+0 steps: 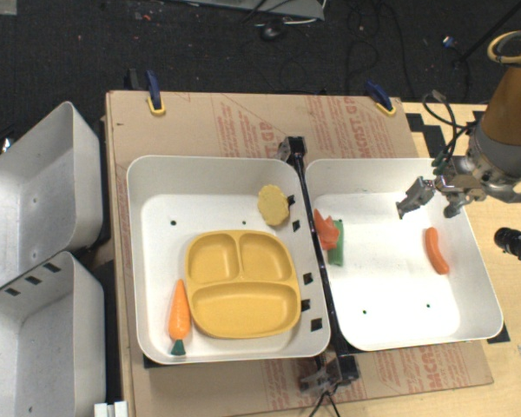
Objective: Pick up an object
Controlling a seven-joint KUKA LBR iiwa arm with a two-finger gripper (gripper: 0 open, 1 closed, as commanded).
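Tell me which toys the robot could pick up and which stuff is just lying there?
Could be picked up:
- sausage, nearest the gripper
- orange and green toy by the divider
- carrot
- yellow round piece
- yellow tray

Just lying about:
- blue clamps on the board
- cables on the dark floor
- spare white bins on the left

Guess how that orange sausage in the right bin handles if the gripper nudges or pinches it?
The sausage looks round and elongated, so a sideways nudge would probably roll it across the right bin. Its smooth, glossy look hints at a slippery, likely light plastic toy. The gripper hovers up and left of it, so nothing has tested this.
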